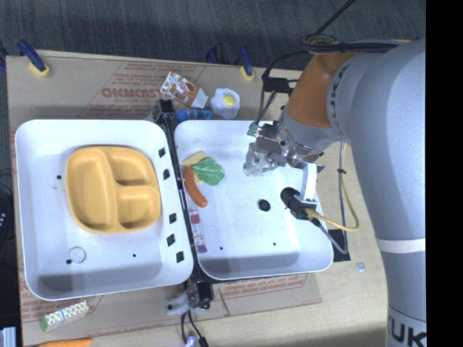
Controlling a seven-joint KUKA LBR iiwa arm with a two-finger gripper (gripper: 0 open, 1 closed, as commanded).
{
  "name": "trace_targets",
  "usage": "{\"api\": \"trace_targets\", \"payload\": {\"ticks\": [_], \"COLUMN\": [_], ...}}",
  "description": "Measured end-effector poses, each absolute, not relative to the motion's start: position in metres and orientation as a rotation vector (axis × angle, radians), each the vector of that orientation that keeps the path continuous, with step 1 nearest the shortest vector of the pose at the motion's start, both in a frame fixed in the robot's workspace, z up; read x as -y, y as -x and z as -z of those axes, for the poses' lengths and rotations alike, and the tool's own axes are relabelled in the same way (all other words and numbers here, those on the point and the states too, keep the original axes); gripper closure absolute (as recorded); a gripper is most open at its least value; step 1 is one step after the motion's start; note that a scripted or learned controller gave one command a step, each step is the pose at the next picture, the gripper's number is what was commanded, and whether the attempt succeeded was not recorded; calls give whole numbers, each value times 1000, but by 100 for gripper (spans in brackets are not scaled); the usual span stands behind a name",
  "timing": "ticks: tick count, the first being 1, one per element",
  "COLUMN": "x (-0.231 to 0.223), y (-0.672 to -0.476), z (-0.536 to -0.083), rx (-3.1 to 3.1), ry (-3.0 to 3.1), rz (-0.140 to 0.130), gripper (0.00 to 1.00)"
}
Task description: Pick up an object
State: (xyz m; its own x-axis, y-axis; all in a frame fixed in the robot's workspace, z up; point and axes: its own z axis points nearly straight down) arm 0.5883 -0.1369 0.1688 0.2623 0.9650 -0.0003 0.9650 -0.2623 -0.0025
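The big grey arm (376, 157) comes in from the right and bends down over the right bin (246, 262), its orange band (315, 92) sitting just above the wrist. The wrist leans left and downward, so the jaws (259, 161) hang over the far middle of that bin, above bare white floor. From this angle I cannot tell whether they are apart or together, and nothing shows between them. A yellow cable (340, 219) and darker leads trail from the wrist toward the right rim.

The things to pick lie at the left side of the same bin, apart from the jaws. A green leafy toy (209, 170) sits next to the divider, with a small yellow piece (194, 158) touching its far-left edge. An orange sausage-like toy (195, 187) lies just near of the leaf, slanting along the left wall.

The left bin (43, 266) holds a yellow divided tray (112, 188), lying flat in the middle.

On the desk (94, 85) beyond the bins rest a small printed packet (178, 87), a blue item (192, 113) and a white and yellow toy (226, 101). A blue clamp (32, 58) grips the far left corner.
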Motion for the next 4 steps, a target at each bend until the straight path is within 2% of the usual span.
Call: {"api": "trace_targets", "payload": {"ticks": [1, 2, 3, 4], "x": [136, 101, 100, 100], "y": [-588, -631, -631, -631], "z": [-168, -92, -102, -102], "rx": [1906, 1960, 1965, 1965], "ry": [2493, 2453, 2446, 2445], "rz": [-4, -3, -4, -4], "gripper": [0, 0, 100, 0]}}
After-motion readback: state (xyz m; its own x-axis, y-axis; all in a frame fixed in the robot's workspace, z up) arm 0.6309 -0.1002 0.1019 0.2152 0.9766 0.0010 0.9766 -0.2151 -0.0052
